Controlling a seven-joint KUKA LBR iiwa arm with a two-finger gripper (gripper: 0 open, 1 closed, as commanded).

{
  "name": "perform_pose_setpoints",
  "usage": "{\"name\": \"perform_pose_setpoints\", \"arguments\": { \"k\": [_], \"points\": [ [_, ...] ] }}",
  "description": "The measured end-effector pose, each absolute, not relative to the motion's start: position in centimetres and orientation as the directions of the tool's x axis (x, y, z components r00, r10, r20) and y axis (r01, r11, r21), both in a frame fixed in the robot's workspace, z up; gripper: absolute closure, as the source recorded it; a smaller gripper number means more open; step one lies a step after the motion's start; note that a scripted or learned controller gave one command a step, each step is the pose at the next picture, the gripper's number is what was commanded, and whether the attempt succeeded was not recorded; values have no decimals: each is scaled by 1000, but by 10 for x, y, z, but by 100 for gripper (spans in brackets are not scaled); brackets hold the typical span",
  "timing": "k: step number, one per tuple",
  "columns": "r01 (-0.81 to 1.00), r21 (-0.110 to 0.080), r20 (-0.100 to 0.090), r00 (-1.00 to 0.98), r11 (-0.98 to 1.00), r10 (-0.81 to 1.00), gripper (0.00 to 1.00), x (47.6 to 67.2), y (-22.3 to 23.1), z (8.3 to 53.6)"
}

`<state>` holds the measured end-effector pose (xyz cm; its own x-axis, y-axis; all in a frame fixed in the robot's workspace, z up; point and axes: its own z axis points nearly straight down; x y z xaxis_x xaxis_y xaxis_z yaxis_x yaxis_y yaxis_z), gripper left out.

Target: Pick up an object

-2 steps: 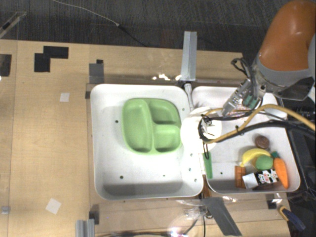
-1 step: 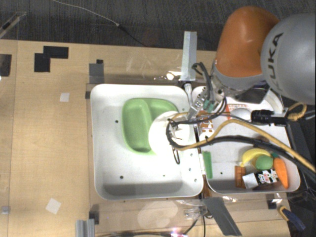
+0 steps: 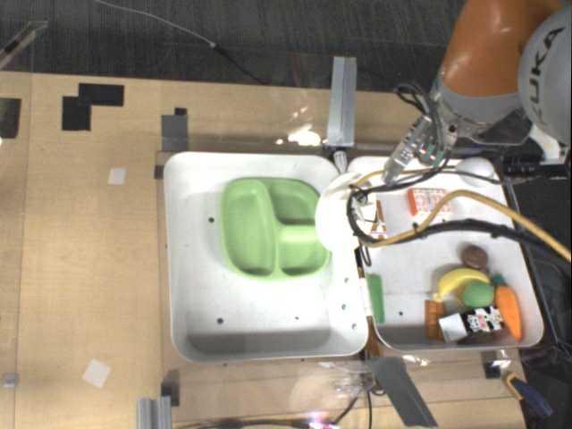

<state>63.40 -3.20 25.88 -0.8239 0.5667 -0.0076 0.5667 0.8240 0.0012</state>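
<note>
Up top at the right, the arm's orange band [image 3: 500, 29] looms large and closest, with the grey wrist dropping away beneath it towards the bins. Follow it down and the gripper [image 3: 357, 208] hangs over the divide between the two bins, at the upper left corner of the right bin [image 3: 402, 266], tangled in its own cabling. Whether it is spread or pressed together cannot be told from this angle, and nothing can be seen held in it. Over in the left bin [image 3: 206, 311], a green divided tray [image 3: 268, 226] sits alone, its right edge just beside the gripper. The right bin is where the pickings are. A red-and-white packet [image 3: 427, 201] lies near the far wall, close to the gripper. A flat green block [image 3: 376, 296] rests against the left wall. Crowded into the near right corner is a cluster: a brown round object [image 3: 475, 256] at the back, a banana [image 3: 458, 281] curling over a green rounded object [image 3: 478, 293], a carrot [image 3: 508, 314] along the right wall, a black-and-white patterned box [image 3: 483, 322] touching the carrot, and a brown block [image 3: 433, 320] just left of that box. That whole cluster lies well apart from the gripper.
</note>
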Motion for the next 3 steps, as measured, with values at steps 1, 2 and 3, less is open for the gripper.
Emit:
{"name": "perform_pose_setpoints", "arguments": {
  "k": [1, 2, 3],
  "points": [
    [612, 1, -2, -791, 791, 612, 100, 656, -44, 213],
    [606, 5, -10, -795, 795, 606, 100, 658, -42, 226],
    [601, 8, -16, -799, 799, 601, 100, 660, -41, 238]
  ]
}}
